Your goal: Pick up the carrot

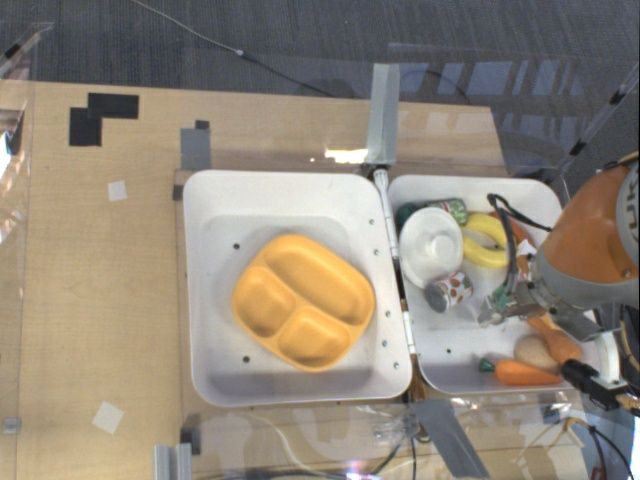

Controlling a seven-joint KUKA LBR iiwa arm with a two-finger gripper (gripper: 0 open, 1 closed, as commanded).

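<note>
- Camera view, left bin (200, 298): holds one yellow divided plate (303, 300), three compartments, lying tilted near the middle of the bin floor.
- Camera view, right bin (440, 373): crowded. A white cup (432, 243) sits mouth-up at the upper left, a green item (452, 209) half hidden behind it, a banana (484, 240) just to its right, and a small patterned can (451, 290) just below it.
- Carrot (523, 372): orange with a green tip pointing left, lying flat along the near wall of the right bin. A beige rounded item (533, 349) touches it from above; a second orange piece (560, 340) lies just beyond that.
- Arm (598, 243): orange band and grey wrist over the right side of the right bin, reaching in from the right.
- Gripper (503, 306): a metal tip low near the bin floor, between the patterned can and the beige item, apart from the carrot. Jaw spread cannot be told from this angle; nothing is seen between the fingers.
- Step in hand, as I judge it: approach, carrot not yet grasped.
- Next move, as I judge it: shift toward the near wall and straddle the carrot across its width, keeping off the beige item and the wall.
</note>
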